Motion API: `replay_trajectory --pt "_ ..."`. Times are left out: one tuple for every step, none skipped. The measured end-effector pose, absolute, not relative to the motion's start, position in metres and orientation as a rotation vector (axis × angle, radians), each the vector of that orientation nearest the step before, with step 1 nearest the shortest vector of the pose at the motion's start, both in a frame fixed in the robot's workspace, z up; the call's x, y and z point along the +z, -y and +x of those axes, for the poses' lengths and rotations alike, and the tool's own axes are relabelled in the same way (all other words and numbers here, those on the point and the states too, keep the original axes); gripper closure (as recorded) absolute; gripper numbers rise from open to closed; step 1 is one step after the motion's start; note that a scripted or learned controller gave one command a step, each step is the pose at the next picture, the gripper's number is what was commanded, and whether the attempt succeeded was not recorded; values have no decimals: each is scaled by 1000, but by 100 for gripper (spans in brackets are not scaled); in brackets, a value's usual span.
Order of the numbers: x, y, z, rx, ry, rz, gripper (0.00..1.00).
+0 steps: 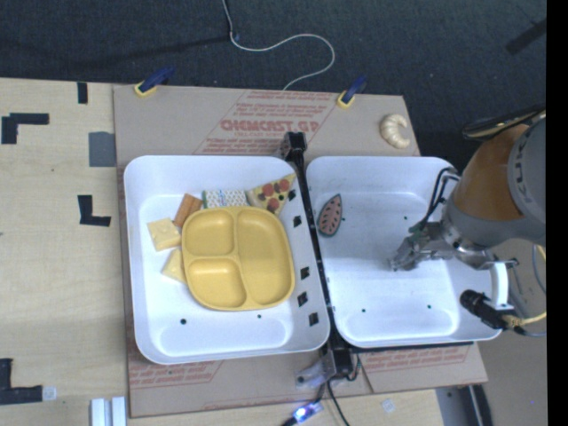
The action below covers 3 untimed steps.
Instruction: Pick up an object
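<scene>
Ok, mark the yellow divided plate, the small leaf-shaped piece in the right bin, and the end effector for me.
yellow divided plate (238, 258): camera view, on the ridge where its compartments meet.
leaf-shaped piece (330, 215): camera view, middle of its brownish face.
end effector (404, 259): camera view, at its tips, low in the right bin.

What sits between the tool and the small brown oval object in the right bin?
Nothing: in the camera view, bare white bin floor runs from the tool to the small brown oval object.
</scene>
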<state>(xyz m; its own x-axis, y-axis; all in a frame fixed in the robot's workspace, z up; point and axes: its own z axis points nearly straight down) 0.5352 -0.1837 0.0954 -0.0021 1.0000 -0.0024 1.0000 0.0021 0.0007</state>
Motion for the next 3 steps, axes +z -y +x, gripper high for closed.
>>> replay_trajectory --pt "138 182 533 2 -2222 2219 100" --pt "187 188 541 3 -2221 2217 100" --pt "227 188 542 2 -2222 2218 100"
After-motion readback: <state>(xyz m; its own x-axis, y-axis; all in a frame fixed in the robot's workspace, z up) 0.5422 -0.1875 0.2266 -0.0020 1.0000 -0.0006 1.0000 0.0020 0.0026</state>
